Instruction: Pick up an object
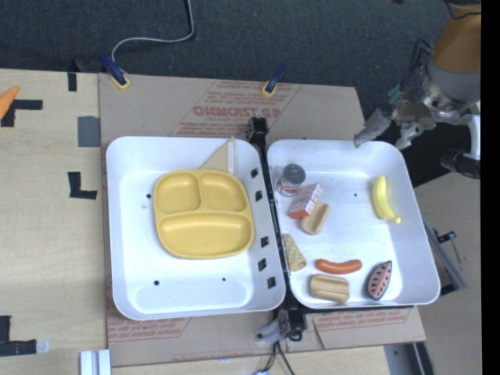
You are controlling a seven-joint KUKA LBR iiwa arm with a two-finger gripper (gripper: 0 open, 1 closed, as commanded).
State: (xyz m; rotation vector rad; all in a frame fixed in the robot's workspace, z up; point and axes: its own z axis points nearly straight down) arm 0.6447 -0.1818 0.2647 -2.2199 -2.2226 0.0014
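The right bin (pixel 406 233) holds a yellow banana (pixel 383 199), a small grey can (pixel 293 174), a red and white packet (pixel 305 201), a tan roll (pixel 315 219), a waffle-patterned piece (pixel 293 250), a red sausage (pixel 338 266), a bun (pixel 328 287) and a dark red slice (pixel 379 280). My gripper (pixel 387 135) hangs over the bin's back right rim, above and behind the banana. Its fingers stand spread apart with nothing between them.
The left bin (pixel 133 287) holds a yellow divided plate (pixel 205 213). Black clips (pixel 266 233) join the two bins along the middle. Cardboard (pixel 226 108) lies under the bins, held by two blue and yellow clamps at its back edge.
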